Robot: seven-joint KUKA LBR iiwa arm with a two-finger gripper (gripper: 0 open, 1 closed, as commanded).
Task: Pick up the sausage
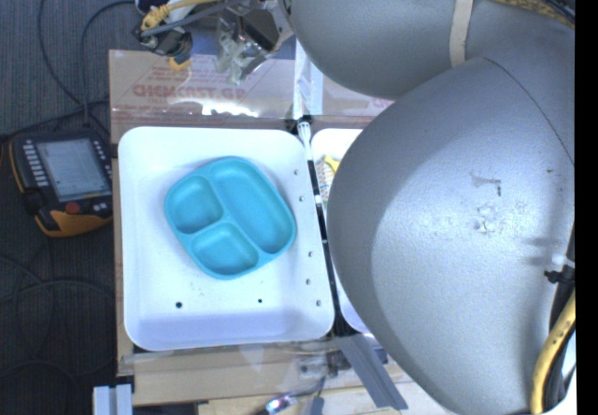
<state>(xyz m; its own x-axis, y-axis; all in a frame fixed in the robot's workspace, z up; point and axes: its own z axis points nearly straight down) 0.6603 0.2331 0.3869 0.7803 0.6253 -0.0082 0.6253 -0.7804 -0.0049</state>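
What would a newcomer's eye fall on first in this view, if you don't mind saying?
The grey arm bulks across the right side, covering most of the right bin. Next comes the blue divided plate, lying in the middle of the left bin. The gripper sits beyond the bins, at the top.

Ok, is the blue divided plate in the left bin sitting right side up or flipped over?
Right side up: the blue three-compartment plastic plate lies flat in the left white bin, its three hollows facing the camera.

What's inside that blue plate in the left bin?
The blue plate has three compartments, and all three look bare: no food in any. It lies in the left bin. The arm covers most of the right bin, so its contents are hidden.
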